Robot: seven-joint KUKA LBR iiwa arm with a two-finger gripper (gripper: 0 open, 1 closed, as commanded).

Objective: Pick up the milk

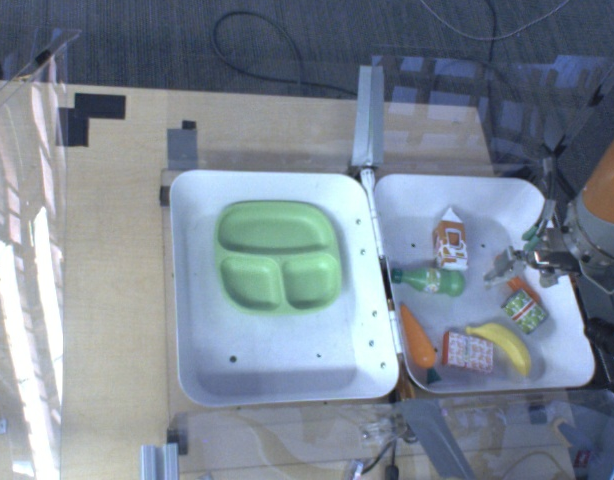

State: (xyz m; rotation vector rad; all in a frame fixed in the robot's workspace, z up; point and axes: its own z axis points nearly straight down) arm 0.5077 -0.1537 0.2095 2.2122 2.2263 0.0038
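The milk (450, 240) is a small white carton with an orange-brown print, lying in the upper middle of the right bin (487, 190). My gripper (529, 265) hovers at the bin's right side, to the right of the milk and a little lower, clearly apart from it. Its fingers (506, 265) are spread open with nothing between them. Just below the gripper lies a small green and white carton with an orange top (525, 310).
A green bottle (428, 281) lies just below the milk. A carrot (418, 337), a red carton (469, 352) and a banana (507, 346) lie along the right bin's front. The left bin (197, 298) holds a green divided tray (279, 255).
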